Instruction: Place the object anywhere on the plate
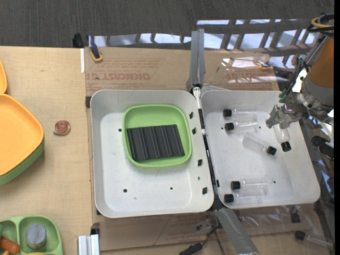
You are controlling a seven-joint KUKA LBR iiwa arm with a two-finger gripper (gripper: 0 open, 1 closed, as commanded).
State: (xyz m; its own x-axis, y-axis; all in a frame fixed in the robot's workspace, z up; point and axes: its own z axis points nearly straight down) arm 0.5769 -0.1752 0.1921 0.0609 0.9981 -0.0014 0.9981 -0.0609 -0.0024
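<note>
Vials [258, 144], clear with black caps, scattered across right bin [297, 193]; one lies near its right edge, beside gripper [280, 122]. Grip state: cannot tell. Likely light, rigid, slippery, rolls; grasp mid-barrel across width. Green plate [157, 112] in left bin [106, 185].

Far left of the claw [282, 122]: stacked orange plates [18, 137], a small red knob [62, 127], on the tabletop [48, 190].

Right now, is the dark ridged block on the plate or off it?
On it. The block lies flat inside the green plate in the left bin, within the rim on all sides.
</note>
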